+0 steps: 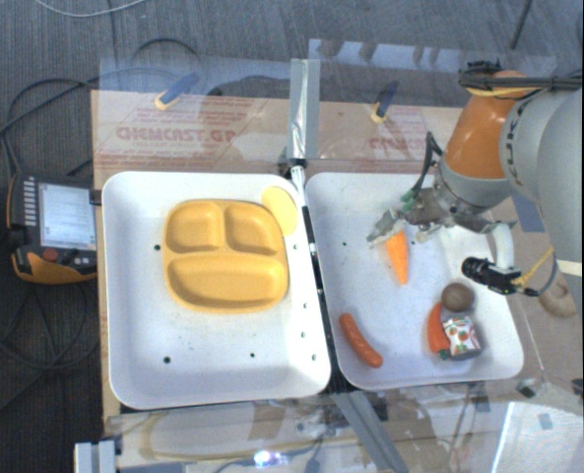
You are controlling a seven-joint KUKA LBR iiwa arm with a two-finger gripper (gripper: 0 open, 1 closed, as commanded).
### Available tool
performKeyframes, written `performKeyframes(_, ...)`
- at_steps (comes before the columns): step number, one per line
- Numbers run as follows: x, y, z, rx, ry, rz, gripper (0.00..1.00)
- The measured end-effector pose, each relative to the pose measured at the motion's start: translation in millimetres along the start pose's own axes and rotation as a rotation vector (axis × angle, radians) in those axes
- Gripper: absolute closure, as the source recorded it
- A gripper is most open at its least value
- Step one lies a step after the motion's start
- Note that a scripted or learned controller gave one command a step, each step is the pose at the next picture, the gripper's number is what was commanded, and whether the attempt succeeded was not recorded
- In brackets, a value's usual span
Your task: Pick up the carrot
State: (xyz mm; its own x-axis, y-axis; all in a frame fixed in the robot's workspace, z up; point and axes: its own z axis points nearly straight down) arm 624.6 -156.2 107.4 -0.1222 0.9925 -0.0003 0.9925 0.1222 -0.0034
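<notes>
The carrot [398, 257], a short orange taper, lies on the floor of the right bin [356, 264] in its upper middle, thin end pointing toward the front. My gripper [402, 229] hangs directly over the carrot's thick far end. Its fingers [379, 233] are spread open, one on each side of that end, and the carrot rests on the bin floor.
A reddish sausage [360, 340] lies at the right bin's front left. A brown round item [457, 297] and a small patterned packet [460, 337] sit at its front right. The left bin [124, 294] holds a yellow divided tray [226, 252].
</notes>
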Motion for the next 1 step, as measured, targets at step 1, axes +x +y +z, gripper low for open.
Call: performKeyframes(1, 1.4, 0.3, -8.5, 0.0, 0.003, -0.001, 1.0)
